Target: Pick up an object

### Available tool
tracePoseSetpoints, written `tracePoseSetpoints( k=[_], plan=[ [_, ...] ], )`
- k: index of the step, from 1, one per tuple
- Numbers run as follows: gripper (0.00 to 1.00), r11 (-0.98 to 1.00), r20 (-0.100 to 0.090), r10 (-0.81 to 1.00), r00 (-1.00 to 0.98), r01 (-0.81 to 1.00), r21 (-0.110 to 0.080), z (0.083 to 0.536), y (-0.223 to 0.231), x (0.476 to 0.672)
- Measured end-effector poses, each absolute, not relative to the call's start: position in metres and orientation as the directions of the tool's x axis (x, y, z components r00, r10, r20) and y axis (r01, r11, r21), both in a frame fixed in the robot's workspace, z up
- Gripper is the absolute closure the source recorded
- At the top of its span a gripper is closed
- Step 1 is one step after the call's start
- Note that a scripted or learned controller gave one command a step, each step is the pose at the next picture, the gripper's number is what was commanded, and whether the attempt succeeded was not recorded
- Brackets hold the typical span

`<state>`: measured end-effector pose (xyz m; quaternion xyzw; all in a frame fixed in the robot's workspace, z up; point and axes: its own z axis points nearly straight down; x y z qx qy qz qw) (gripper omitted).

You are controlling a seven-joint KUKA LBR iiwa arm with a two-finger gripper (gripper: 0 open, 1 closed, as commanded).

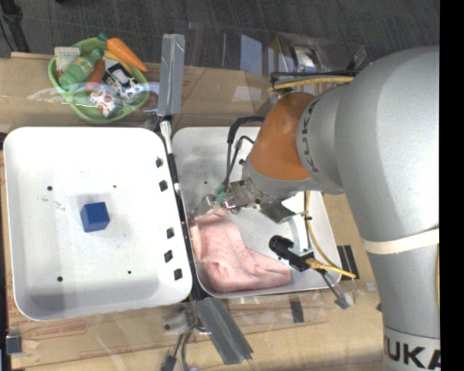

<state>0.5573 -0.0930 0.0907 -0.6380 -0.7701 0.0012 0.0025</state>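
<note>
1. Bench (31,76): brown surface. It carries two white bins side by side and a bowl at its far left corner.

2. Arm (387,145): grey, with an orange band (282,141) above the wrist. It enters from the right and reaches down over the right bin.

3. Left bin (85,161): shallow, white, with rounded corners. It holds one item, listed at 8.

4. Right bin (197,149): shallow and white, touching the left bin along a shared black-clipped edge. Much of it is covered by the arm.

5. Pink cloth (232,257): soft and crumpled. It lies in the near left part of the right bin, against the wall that adjoins the left bin.

6. Green bowl (76,108): stands on the bench beyond the left bin. It is filled with small mixed items, among them an orange carrot-shaped piece (124,51).

7. Hand (216,201): low in the right bin, just beside the far edge of the pink cloth. Whether it is spread or pressed together cannot be told, and nothing is visibly held.

8. Blue cube (95,216): small. It rests alone on the floor of the left bin, near the centre and well apart from the hand.
</note>
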Motion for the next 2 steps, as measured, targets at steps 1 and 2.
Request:
tracePoseSetpoints(
  k=[1, 2],
  plan=[
    [1.00, 0.189, 0.003, 0.982, -0.189, 0.982, -0.008, 0.100, -0.093, 0.557],
    [1.00, 0.085, 0.001, 0.996, -0.085, 0.996, -0.002, 0.192, -0.024, 0.614]
  ],
)
